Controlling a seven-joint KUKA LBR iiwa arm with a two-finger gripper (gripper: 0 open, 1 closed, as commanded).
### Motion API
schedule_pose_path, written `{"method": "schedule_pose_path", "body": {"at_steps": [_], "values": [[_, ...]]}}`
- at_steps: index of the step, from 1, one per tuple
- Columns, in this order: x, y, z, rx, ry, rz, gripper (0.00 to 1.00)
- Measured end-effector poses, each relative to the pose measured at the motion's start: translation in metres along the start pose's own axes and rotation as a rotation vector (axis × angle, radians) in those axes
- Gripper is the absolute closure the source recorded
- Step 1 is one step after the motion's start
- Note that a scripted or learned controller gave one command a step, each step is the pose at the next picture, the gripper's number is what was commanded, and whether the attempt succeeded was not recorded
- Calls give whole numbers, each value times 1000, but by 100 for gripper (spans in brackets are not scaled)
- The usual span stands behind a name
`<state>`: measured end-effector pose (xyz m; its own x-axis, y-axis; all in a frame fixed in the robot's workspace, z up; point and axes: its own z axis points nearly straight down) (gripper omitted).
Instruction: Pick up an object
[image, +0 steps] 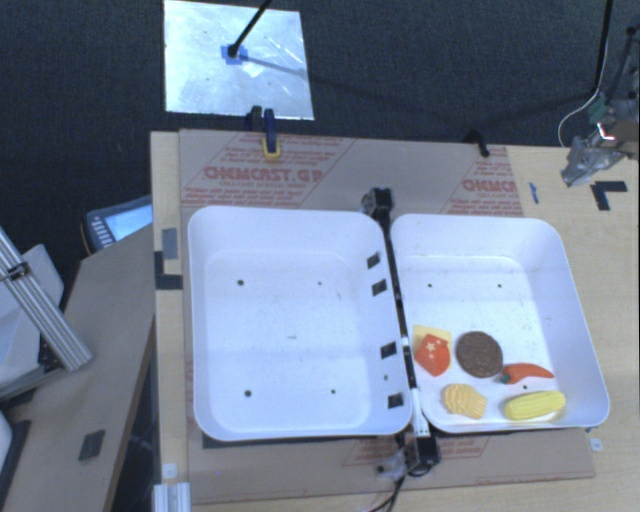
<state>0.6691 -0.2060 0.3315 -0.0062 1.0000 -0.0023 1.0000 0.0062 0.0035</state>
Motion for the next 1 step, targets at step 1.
{"method": "schedule_pose_path", "body": {"at_steps": [1], "values": [[0, 0, -3, 0, 0, 0, 100]]}}
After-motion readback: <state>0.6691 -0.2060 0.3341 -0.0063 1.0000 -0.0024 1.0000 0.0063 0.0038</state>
